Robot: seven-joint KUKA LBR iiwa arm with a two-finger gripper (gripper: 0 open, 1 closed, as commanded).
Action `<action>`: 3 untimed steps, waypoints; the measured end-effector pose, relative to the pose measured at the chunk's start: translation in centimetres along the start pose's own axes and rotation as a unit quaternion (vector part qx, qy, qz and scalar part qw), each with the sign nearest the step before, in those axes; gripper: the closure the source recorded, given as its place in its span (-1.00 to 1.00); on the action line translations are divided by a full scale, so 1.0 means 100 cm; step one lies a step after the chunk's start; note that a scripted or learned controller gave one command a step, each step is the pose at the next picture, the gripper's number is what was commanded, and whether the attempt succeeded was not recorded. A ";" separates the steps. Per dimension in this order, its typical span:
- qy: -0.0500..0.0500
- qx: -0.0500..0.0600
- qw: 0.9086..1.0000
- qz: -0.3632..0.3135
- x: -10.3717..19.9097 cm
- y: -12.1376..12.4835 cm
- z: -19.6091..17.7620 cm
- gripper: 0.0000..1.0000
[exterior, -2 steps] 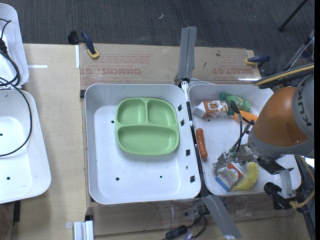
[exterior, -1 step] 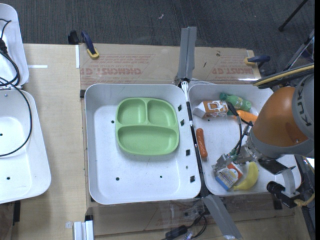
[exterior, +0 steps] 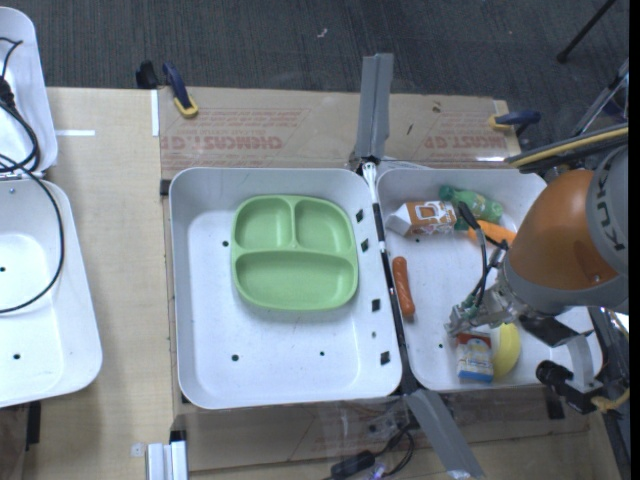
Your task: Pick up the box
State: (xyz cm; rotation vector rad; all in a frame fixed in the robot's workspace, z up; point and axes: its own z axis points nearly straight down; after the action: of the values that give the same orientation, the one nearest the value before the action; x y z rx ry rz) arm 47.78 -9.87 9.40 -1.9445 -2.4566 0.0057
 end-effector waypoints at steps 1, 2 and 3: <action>-0.003 -0.002 0.999 -0.054 0.053 0.035 -0.122 1.00; -0.002 -0.001 0.999 -0.055 0.053 0.035 -0.122 -1.00; -0.002 -0.001 0.999 -0.054 0.016 0.003 -0.094 -1.00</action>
State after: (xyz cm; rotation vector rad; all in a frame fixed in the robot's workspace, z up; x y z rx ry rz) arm 47.81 -8.21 18.83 -1.8101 -2.5620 0.0061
